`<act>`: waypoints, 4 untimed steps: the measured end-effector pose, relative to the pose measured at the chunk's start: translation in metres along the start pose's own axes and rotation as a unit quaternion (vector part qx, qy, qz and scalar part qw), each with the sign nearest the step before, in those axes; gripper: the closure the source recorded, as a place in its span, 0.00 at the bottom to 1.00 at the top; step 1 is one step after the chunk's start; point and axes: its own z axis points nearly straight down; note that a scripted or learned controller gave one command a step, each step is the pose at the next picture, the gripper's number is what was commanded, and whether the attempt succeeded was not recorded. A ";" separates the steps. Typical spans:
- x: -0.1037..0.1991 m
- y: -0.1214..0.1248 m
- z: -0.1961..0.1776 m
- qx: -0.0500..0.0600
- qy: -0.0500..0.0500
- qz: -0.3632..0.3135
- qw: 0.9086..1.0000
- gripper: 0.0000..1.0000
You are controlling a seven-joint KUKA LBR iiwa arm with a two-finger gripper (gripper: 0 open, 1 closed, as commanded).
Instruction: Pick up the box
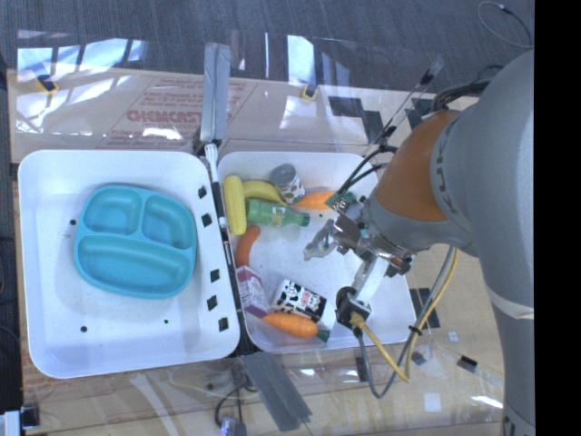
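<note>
The box [300,300] is a small carton with black and white patches. It lies on its side near the front of the right bin [399,321]. My gripper [321,242] hangs over the middle of that bin, above and slightly right of the box, and nothing shows in its grasp. The grey arm with its orange band comes in from the right and hides the bin's right side.
A carrot [292,326] lies just in front of the box, with a reddish packet [252,292] to its left. Farther back are a sausage [247,243], a green bottle [277,213], a banana [243,194], a can [287,182] and an orange piece [313,201]. A blue divided plate [136,241] sits in the left bin [45,334].
</note>
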 end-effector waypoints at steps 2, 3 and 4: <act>0.051 0.015 0.100 0.000 0.000 -0.098 0.995 0.00; 0.086 0.071 0.099 0.000 0.000 -0.113 0.994 0.00; 0.032 0.006 0.100 0.000 0.000 -0.125 0.992 0.00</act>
